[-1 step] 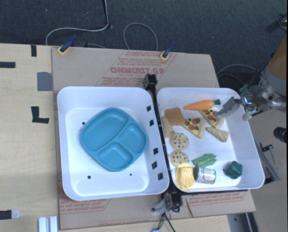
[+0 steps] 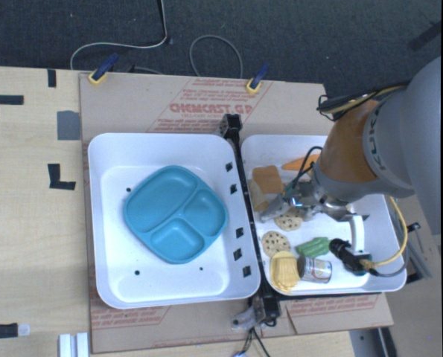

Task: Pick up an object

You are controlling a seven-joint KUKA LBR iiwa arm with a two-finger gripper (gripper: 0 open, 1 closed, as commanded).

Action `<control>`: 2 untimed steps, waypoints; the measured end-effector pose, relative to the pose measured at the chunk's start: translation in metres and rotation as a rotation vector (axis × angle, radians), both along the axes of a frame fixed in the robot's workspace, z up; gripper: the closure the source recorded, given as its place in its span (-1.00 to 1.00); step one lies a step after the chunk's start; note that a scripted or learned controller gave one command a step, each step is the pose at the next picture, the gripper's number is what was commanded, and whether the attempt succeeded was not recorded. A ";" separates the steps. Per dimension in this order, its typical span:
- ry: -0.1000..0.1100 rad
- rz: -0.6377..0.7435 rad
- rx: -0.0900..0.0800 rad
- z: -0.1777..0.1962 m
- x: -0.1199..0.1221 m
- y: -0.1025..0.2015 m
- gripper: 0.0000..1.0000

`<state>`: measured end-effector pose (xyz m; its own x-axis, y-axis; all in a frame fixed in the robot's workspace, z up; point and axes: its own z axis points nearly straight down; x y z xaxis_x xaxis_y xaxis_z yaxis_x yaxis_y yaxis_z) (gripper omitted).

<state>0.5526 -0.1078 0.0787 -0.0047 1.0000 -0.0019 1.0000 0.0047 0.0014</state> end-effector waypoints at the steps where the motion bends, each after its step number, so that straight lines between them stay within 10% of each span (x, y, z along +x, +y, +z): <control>1: 0.000 -0.001 0.001 0.007 0.068 0.007 -1.00; 2: 0.000 -0.002 0.001 0.006 0.106 0.008 -1.00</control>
<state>0.6590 -0.1002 0.0851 -0.0022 1.0000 -0.0005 1.0000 0.0022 0.0015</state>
